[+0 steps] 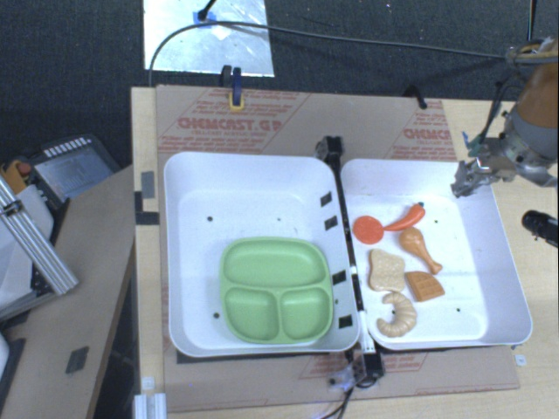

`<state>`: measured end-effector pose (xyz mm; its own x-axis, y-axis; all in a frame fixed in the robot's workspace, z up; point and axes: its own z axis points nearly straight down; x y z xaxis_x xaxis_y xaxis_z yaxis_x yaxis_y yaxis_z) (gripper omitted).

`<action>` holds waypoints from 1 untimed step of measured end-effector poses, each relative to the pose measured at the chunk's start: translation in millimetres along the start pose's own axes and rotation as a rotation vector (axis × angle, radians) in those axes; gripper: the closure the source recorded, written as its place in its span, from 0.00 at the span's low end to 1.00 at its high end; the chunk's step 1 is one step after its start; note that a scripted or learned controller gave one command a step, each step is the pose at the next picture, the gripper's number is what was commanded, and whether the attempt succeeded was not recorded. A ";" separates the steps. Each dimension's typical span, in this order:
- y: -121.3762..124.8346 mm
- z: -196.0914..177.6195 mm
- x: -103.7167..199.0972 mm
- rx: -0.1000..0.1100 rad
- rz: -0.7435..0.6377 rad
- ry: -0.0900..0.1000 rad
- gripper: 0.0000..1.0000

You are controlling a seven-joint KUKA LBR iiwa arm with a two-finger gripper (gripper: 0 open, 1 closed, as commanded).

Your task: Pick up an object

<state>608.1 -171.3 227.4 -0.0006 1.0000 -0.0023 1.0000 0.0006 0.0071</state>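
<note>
On the bench: 2 shallow white bins side by side, left bin (188,190) and right bin (502,278), their inner walls touching along a black clipped seam.
Left bin: holds a green divided tray (275,288) with 3 compartments, lying in the near half, toward the right wall.
Right bin: holds 5 toy food pieces clustered in its left half.
Far pieces: an orange-red spoon-like piece (384,226), round end to the left.
Middle pieces: a brown drumstick (419,250) just right of a pale bread slice (386,270); an orange wedge (424,285) touches the bread's right side.
Near piece: a curled tan shrimp (397,314), just near of the bread.
Gripper (467,178): at the right bin's far right corner, well apart from the food; nothing between its fingers; whether they stand wide or narrow I cannot tell.
Arm: grey, entering from the right.
</note>
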 end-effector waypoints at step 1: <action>4.0 -45.3 -4.8 0.000 -0.003 0.000 1.00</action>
<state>611.7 -176.1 272.7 -0.0036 1.0000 -0.0022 1.0000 0.0036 0.0072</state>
